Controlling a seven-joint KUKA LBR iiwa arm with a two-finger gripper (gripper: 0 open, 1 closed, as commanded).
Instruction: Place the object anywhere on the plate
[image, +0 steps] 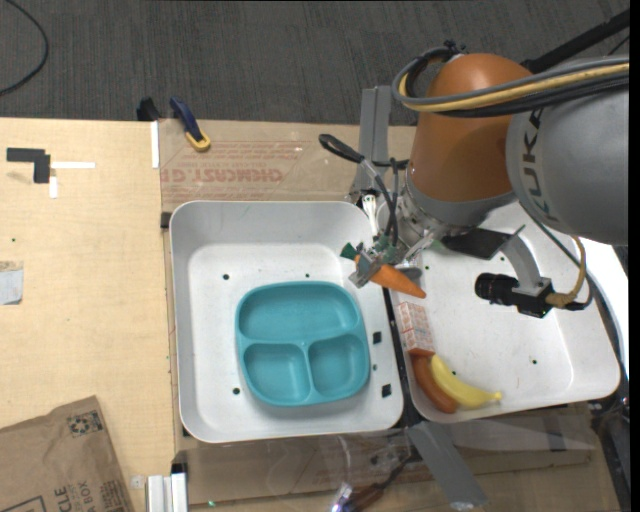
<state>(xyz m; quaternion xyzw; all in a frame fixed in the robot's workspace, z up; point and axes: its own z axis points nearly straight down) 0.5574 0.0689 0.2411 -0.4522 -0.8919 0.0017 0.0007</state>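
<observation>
A teal plate (300, 341) with three compartments lies in the left white bin (200, 300). An orange toy carrot (397, 280) with a green top hangs over the divide between the two bins, just past the plate's upper right corner. My gripper (388, 258) is shut on the carrot near its green end, with the carrot's orange tip pointing right and down. The arm's orange band and grey wrist rise above it and hide the far part of the right bin.
In the right bin (560, 370) lie a yellow banana (462, 387) and a red-orange sausage-like piece (432, 380) at the near left corner, beside a small pink printed packet (411, 320). A black cylinder on the arm's cable (515, 292) hangs over that bin. Cardboard covers the bench on the left.
</observation>
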